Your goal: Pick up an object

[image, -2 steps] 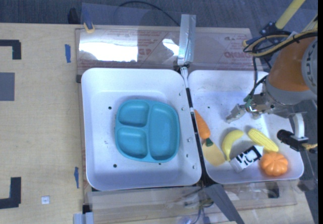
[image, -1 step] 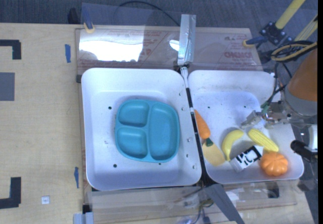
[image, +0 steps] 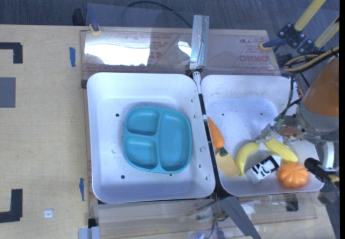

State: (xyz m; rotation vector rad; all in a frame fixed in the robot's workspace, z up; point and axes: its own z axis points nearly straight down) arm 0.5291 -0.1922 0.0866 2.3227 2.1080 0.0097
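Camera view: two white bins are sitting side by side on the wooden worktop point(image: 38, 141). The left bin point(image: 102, 98) is holding a teal divided plate point(image: 158, 138), lying flat near its centre. The right bin point(image: 242, 90) is carrying the candidates, all bunched in its near half: a toy carrot point(image: 216, 134) leaning along the divider wall, a banana point(image: 246, 154), a corn cob point(image: 281, 150), an orange pumpkin point(image: 292, 175) and a white tagged block point(image: 263, 168), touching one another. The gripper point(image: 280, 130) is hanging just above the corn cob, arm reaching in from the right. Jaws: cannot tell whether spread or closed; nothing visibly pinched. Judgement: corn is the likely target, and the crowding is risking a fouled grasp.
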